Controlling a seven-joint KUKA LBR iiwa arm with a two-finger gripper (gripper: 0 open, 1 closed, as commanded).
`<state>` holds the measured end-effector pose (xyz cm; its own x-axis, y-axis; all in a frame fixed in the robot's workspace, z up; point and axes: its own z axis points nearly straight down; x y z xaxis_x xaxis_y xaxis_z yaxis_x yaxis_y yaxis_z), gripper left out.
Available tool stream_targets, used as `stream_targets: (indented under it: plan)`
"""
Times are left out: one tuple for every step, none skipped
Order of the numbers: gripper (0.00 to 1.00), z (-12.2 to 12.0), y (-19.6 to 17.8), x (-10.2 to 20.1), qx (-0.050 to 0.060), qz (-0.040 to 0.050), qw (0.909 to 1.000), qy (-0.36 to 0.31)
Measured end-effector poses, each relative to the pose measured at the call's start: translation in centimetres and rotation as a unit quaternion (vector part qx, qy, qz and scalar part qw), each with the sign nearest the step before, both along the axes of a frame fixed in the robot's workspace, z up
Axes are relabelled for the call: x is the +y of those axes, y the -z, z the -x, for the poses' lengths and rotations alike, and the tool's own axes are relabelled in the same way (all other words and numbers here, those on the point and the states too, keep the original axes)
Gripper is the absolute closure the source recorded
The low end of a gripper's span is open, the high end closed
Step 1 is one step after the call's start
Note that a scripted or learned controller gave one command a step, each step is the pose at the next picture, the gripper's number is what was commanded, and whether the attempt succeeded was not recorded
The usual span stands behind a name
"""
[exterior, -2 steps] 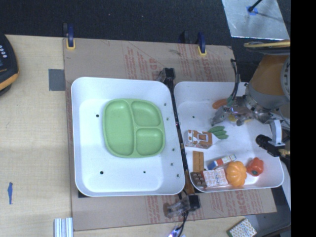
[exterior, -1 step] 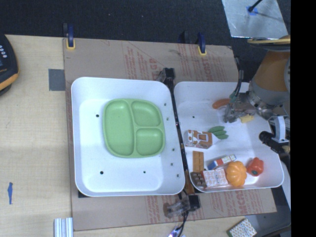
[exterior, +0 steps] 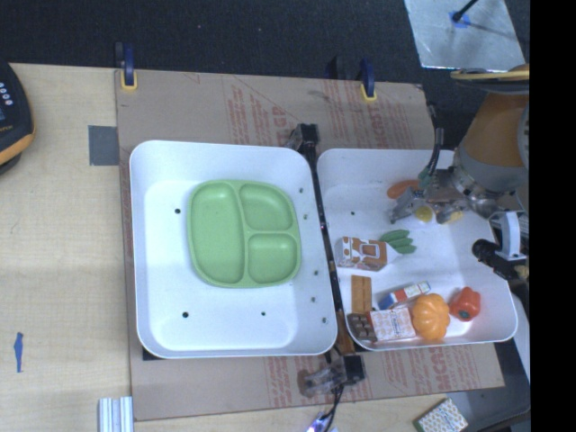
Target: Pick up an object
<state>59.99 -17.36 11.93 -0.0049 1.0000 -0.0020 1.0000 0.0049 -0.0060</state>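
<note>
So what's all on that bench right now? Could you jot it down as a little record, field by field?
left bin: holds a green divided plate
right bin: holds the small items
items near front edge: orange pumpkin, red pepper, small carton
items mid-bin: brown-and-white box, green leaf
gripper: over the right bin's far side, beside an orange carrot

The arm (exterior: 493,138) was a thick rounded body, orange across its broad upper part and grey below, where it narrowed toward the wrist. Above the right bin (exterior: 360,174) its gripper (exterior: 421,201) was a cluster of dull grey metal parts with small orange and yellowish bits among them. A thin dark cable ran up from it along the arm.
</note>
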Motion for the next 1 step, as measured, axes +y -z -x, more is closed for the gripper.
stream_targets:
  plan:
    - [0.00,-5.90,2.83,4.17,-0.003,-0.0002,1.0000,-0.003]
